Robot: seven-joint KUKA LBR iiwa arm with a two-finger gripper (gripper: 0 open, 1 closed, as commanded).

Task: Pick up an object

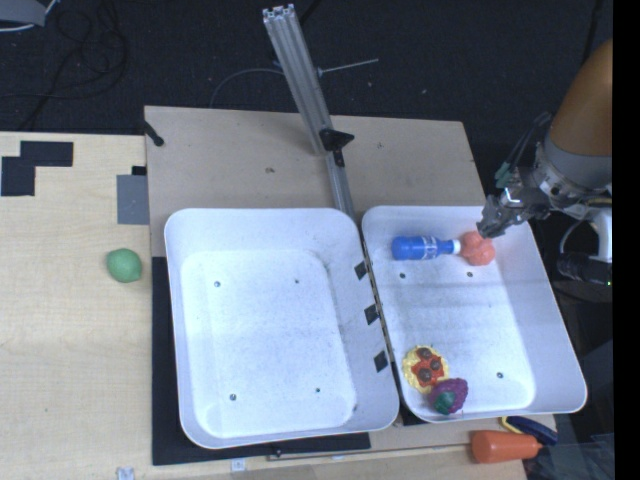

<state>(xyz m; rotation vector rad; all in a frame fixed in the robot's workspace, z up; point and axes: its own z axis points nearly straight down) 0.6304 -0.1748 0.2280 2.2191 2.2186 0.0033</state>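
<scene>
Gripper [495,220], finger state I cannot tell, hovers at a small salmon-pink, likely soft, light ball [481,250]; grasp its middle

Your pick candidates, all in right bin [520,298]: blue bottle [418,247] w/ white cap, lying flat near top edge, cap end touching orange-red ball [481,250]. Yellow piece [424,365] w/ red spots near btm edge, purple-green toy [449,396] just beside it.

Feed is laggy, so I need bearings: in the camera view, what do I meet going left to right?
Green ball → left bin → blue bottle → pincer
</scene>
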